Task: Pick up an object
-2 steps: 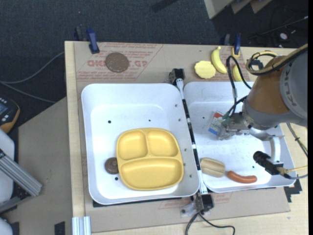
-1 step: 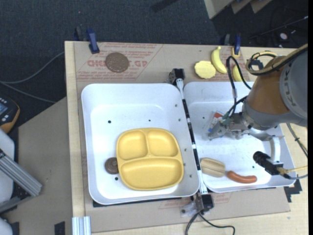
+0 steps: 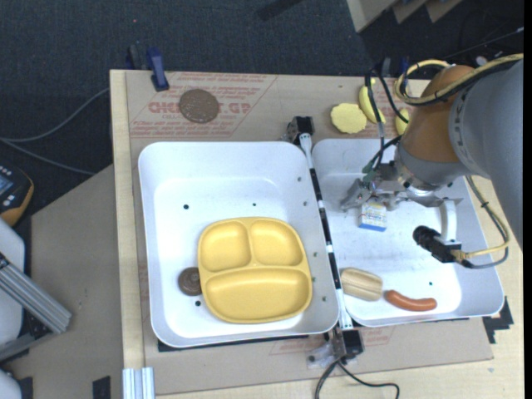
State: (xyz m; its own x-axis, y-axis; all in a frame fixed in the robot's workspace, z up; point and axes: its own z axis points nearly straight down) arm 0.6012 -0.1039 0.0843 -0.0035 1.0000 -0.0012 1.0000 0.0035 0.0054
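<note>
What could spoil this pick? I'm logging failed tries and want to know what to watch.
The gripper is low over a small blue-and-white packet, which lies flat on the right bin floor and might slide instead of lifting. The arm's hanging cable could snag. The bin divider is close by.

We see the left white bin (image 3: 158, 223) largely taken up by a yellow three-compartment plastic tray (image 3: 253, 268), with a brown round disc (image 3: 189, 282) touching its left edge; the bin's far half lies open; in the right white bin (image 3: 474, 293), the grey arm with its orange band (image 3: 465, 119) covers the far part; a tan bread-like block (image 3: 361, 283) and an orange sausage (image 3: 409, 302) line the near wall; between them and the arm we find bare floor.
</note>
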